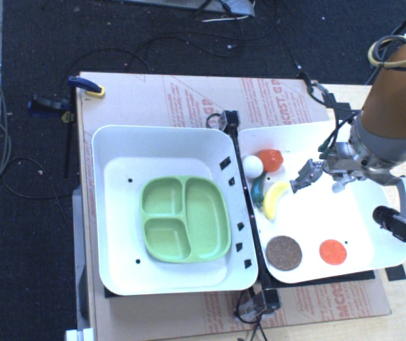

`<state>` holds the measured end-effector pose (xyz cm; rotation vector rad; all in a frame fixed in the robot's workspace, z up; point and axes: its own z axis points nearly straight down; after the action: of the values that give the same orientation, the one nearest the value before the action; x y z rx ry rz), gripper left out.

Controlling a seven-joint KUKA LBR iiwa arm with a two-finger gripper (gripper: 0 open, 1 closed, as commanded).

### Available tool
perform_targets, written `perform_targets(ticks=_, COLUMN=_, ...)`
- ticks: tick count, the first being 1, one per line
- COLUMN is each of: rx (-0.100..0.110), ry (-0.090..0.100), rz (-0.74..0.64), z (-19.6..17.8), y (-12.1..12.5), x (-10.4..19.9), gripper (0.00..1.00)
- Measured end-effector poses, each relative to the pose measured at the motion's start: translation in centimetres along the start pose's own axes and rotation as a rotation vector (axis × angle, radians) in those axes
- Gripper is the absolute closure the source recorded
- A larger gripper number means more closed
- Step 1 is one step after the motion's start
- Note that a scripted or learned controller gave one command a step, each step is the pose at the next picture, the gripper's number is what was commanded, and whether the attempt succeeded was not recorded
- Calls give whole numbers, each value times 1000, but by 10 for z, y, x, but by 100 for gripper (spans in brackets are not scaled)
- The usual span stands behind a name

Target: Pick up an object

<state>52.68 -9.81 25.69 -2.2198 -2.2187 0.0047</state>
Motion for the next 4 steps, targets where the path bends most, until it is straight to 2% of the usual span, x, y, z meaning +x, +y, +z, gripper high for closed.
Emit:
perform_targets(ticks=1, rx=-4, ry=0, rz=-1, z=-2, y=1, x=0, gripper=0)
perform_targets(ticks=2, rx=1, ry=0, rz=0, z=55, y=-8, x=-5, gripper=0)
perform_targets(ticks=3, rx=0, ry=0, rz=0, z=98, y=-6, x=-7, gripper=0)
perform_targets(ticks=4, rx=-2, ry=0, rz=-1, z=158, y=-7, x=-1, gripper=0)
